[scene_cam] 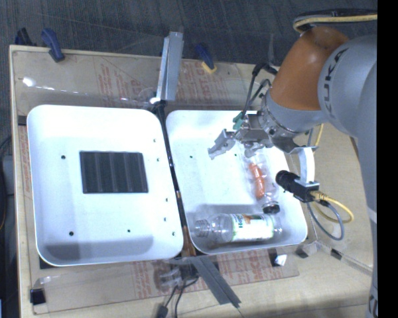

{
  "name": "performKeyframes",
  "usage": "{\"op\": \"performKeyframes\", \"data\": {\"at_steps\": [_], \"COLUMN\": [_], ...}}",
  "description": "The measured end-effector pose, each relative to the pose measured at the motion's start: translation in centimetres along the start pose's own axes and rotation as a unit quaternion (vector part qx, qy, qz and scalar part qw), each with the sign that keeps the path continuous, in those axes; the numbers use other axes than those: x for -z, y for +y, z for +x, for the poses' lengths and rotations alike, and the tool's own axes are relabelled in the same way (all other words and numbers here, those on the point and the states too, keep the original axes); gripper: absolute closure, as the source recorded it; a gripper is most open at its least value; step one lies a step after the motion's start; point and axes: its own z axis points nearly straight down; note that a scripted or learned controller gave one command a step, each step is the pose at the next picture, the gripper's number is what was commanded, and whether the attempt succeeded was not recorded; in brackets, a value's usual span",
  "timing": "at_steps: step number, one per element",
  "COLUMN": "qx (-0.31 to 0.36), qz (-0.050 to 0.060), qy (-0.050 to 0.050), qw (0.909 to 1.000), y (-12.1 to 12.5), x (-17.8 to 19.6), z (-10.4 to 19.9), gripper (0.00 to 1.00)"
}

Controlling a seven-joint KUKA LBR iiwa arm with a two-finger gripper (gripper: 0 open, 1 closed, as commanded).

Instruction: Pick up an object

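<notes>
Our gripper [233, 140] hangs over the right bin [196, 177], near its far wall; whether it is spread or pressed together we cannot tell. Nearest is an orange-filled clear packet [257, 177], and beyond it a plastic bottle [242, 226] lies against the near wall. We should centre over the packet before descending.
</notes>
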Motion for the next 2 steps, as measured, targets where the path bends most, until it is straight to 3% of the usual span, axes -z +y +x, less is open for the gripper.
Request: {"op": "performKeyframes", "data": {"at_steps": [1,2], "qx": [0.018,0.090], "qz": [-0.002,-0.001], "qy": [-0.001,0.000], "qw": [0.9998,0.9959], "y": [2.0,0.4], "x": [2.1,-2.5], "z": [-5.3,-7.2], "gripper": [0.00,0.00]}}
